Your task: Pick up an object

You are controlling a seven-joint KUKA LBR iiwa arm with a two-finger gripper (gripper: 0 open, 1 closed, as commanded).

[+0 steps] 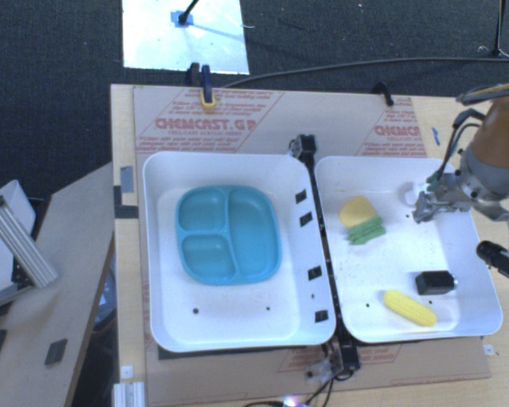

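Note:
The right bin [467, 253] holds a yellow wedge-shaped piece [356, 210] with a green ridged piece [366, 230] just below it, a yellow corn cob [409, 308] near the front, and a small black block [434, 282]. My gripper [426, 208] hangs over the upper right part of that bin, to the right of the yellow wedge and above the black block. Nothing shows between its tips.
The left bin [165, 253] carries a blue divided plate [229, 233]. Black clips [314, 273] line the seam between the bins. A cable crosses the board at the back, and a white sheet [183, 22] lies on the floor beyond it.

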